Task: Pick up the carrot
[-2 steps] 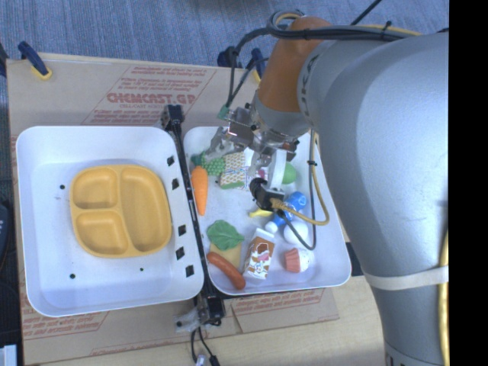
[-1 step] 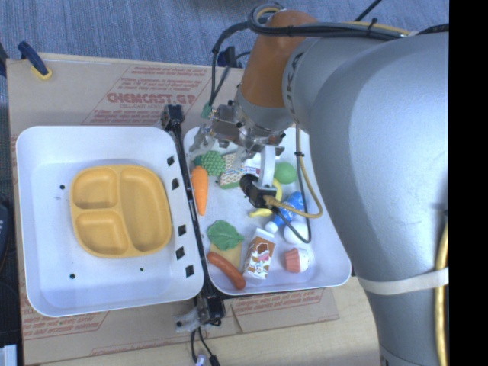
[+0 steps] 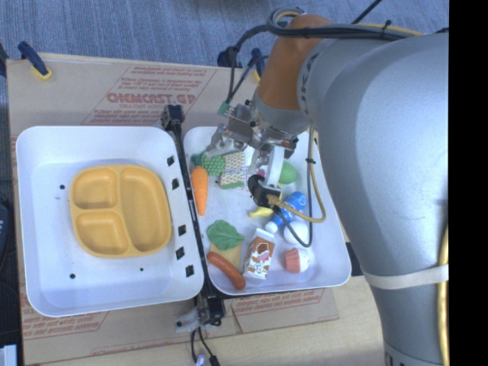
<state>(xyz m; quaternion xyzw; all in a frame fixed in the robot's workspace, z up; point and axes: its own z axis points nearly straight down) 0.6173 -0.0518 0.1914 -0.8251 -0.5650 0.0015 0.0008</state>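
The carrot is orange with a green top and lies lengthwise against the left wall of the right bin, tip toward the front. My gripper hangs low over the back of that bin, just right of the carrot's green end. It is above a green-and-white patterned packet. The wrist and cables hide how the jaws stand. Nothing is visibly held.
In the right bin, by the carrot, are a green leafy piece, a sausage, a small carton, a blue bottle, a green ball and a red-and-white item. The left bin holds a yellow divided plate.
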